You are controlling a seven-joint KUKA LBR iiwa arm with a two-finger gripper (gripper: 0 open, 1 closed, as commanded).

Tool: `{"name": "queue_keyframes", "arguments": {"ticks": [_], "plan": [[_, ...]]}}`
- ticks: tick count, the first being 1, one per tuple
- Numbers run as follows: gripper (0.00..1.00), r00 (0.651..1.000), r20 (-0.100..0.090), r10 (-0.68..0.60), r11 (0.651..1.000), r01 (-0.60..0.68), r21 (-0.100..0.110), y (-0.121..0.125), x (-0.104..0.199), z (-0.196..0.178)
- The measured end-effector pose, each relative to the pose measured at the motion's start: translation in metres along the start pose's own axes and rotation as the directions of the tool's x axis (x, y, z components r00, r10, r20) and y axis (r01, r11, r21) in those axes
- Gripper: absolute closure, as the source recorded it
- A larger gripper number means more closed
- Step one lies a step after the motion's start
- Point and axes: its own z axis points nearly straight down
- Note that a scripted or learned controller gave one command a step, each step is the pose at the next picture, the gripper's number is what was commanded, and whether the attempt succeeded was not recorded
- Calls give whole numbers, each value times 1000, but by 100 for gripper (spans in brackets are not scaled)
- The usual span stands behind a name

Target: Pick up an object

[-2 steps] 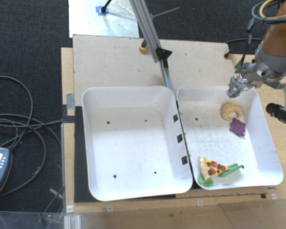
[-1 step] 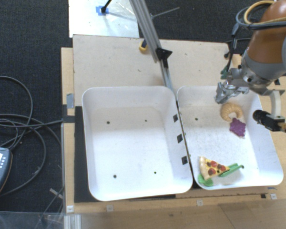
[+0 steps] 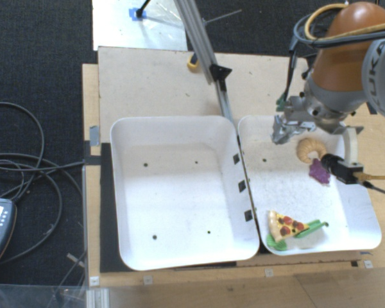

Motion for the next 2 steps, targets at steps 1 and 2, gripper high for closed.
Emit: {"name": "queue_keyframes", "arguments": {"ticks": [1, 2], "plan": [[100, 1000, 0, -1, 1000, 1, 0, -4, 55, 10], [100, 1000, -1, -1, 1000, 1, 1, -20, 104, 6]]}}
